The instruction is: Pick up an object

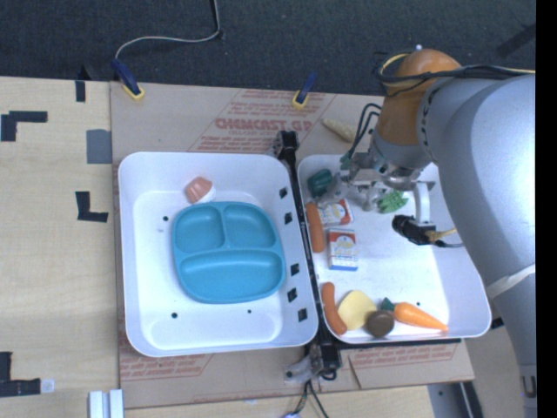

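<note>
The carrot [419,317] lies in the right bin's [452,277] near corner, long axis crosswise, tip pointing right. The tool [372,190] hovers over the far end; its spread is unclear.

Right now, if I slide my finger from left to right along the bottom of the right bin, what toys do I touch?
Red sausage → yellow piece → dark brown round thing → orange carrot.
</note>
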Action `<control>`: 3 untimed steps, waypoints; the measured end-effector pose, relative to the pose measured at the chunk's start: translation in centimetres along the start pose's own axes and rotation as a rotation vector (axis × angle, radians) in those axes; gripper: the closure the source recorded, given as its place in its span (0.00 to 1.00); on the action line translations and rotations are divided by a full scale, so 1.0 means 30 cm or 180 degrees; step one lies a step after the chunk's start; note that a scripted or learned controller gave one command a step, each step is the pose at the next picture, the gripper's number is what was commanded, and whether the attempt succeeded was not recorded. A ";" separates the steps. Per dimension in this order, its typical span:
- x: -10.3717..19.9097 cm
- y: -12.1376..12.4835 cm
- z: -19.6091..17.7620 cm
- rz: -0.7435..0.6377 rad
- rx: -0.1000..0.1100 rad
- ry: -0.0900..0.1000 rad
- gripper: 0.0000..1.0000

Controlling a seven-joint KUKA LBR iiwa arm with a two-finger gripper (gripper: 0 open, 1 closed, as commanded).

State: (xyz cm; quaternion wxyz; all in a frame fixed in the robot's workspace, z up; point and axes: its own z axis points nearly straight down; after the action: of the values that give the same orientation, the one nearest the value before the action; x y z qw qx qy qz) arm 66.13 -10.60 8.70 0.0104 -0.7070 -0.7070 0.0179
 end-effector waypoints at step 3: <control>-0.002 0.000 0.001 -0.0002 0.0001 0.0008 0.00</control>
State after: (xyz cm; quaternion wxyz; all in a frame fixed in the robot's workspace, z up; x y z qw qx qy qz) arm 66.13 -10.67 8.67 0.0114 -0.7068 -0.7071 0.0171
